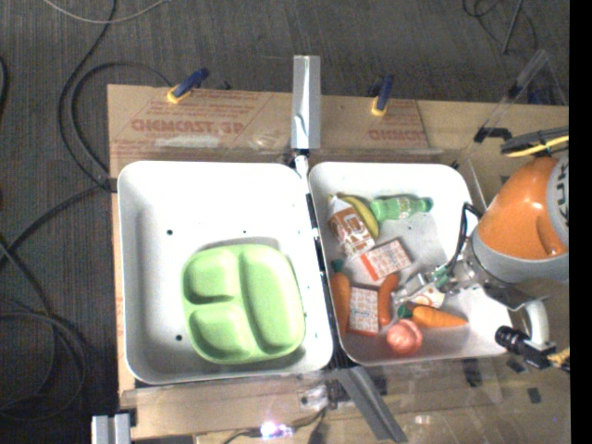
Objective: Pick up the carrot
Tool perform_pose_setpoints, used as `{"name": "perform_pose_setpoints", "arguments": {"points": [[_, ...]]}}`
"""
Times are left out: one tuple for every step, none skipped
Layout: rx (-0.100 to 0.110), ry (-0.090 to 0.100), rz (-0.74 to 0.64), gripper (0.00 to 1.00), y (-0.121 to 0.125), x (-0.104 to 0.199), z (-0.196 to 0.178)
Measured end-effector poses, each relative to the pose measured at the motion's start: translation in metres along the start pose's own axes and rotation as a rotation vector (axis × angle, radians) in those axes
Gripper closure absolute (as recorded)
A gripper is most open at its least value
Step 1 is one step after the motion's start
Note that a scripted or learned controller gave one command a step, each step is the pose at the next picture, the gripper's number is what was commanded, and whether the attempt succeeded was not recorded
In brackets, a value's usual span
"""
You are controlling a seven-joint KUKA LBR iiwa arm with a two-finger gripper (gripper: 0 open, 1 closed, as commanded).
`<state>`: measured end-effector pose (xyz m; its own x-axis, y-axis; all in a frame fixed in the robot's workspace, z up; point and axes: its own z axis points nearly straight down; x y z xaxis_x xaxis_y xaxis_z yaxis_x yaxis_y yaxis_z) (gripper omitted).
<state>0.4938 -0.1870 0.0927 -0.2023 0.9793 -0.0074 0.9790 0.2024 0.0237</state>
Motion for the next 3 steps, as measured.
{"name": "perform_pose_setpoints", "arguments": {"points": [[0.000, -0.003, -0.010, 0.00, 0.000, 0.001, 0.000], [0.004, 0.000, -0.012, 1.00, 0.001, 0.001, -0.005], [0.030, 0.008, -0.007, 1.00, 0.046, 0.056, -0.099]]}}
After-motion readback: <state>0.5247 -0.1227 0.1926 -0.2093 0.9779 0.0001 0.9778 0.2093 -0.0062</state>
